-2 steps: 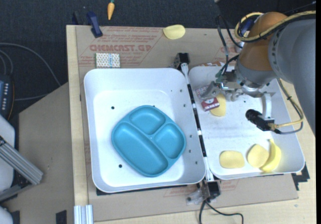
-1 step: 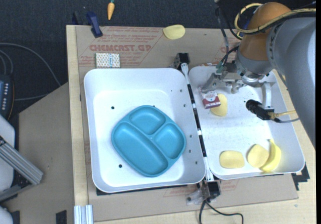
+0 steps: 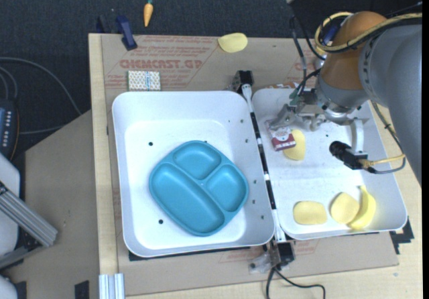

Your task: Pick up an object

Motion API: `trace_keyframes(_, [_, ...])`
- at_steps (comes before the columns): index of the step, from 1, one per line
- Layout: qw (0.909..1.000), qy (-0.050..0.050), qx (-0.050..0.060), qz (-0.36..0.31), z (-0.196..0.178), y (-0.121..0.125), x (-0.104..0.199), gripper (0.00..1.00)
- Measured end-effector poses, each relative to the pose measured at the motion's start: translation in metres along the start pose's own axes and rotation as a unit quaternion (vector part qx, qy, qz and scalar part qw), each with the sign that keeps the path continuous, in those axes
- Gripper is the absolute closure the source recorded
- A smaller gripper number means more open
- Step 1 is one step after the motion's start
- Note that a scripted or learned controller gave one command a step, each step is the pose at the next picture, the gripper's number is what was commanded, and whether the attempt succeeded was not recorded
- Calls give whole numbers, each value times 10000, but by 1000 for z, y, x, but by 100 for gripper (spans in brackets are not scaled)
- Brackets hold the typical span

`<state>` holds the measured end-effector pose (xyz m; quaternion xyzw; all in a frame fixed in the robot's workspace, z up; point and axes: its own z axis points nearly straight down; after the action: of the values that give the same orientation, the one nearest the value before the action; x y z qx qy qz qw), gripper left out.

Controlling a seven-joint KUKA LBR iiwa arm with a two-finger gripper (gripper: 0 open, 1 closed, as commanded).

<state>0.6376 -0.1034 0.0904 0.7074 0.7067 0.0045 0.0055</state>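
Lying low in the right bin (image 3: pixel 395 214) are three yellow pieces (image 3: pixel 338 210), close together. Higher up, a small red-white item (image 3: pixel 282 140) touches a yellow lump (image 3: pixel 295 147). The gripper (image 3: pixel 289 120) hangs just above them; I cannot tell its opening. The left bin (image 3: pixel 127 123) holds a blue divided plate (image 3: pixel 198 187)

The grey arm's gripper (image 3: pixel 289 118) hangs low, wrist bent downward.

Two bins (image 3: pixel 127 130), one blue tray (image 3: pixel 198 187)
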Motion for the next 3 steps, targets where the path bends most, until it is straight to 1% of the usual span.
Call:
trace_keyframes(1, [10000,2,1,-1,0,-41,0,0])
trace_keyframes(3, [10000,-3,-4,4,0,-85,4,0])
